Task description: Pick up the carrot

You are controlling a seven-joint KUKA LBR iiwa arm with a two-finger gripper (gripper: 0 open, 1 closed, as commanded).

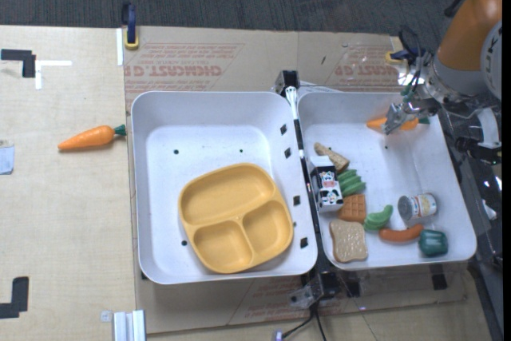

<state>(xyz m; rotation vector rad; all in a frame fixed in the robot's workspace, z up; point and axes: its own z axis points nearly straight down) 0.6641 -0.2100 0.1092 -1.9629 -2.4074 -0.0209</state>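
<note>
A small orange carrot (378, 124) hangs over the back of the right bin (457, 172). My gripper (397, 120) is shut on it, and the orange shows on both sides of the fingers. A second, larger carrot (88, 138) with a green top lies on the wooden bench, left of the left bin (144, 172) and far from the gripper.
A yellow divided plate (235, 216) lies in the left bin. The right bin's front half holds a bread slice (349, 241), a can (417, 207), a sausage (399, 234), a green pepper (432, 243), a pea pod (378, 217) and a cow-print carton (328, 186).
</note>
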